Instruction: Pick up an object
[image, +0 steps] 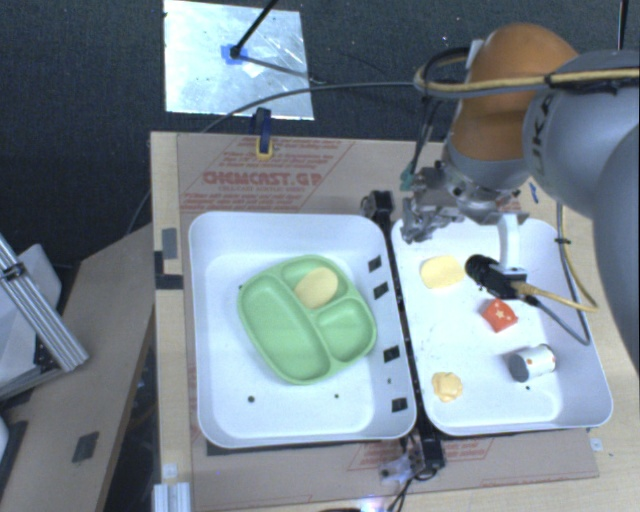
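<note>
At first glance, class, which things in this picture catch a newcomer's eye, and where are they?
The green divided plate in the left bin stands out, with a yellow piece in its upper compartment. The big grey and orange arm leans over the right bin, where a red block lies.

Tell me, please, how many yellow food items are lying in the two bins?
3. One yellow piece sits in the green tray's upper compartment, left bin. One lies near the right bin's top, one near its front. The arm may hide others.
</note>
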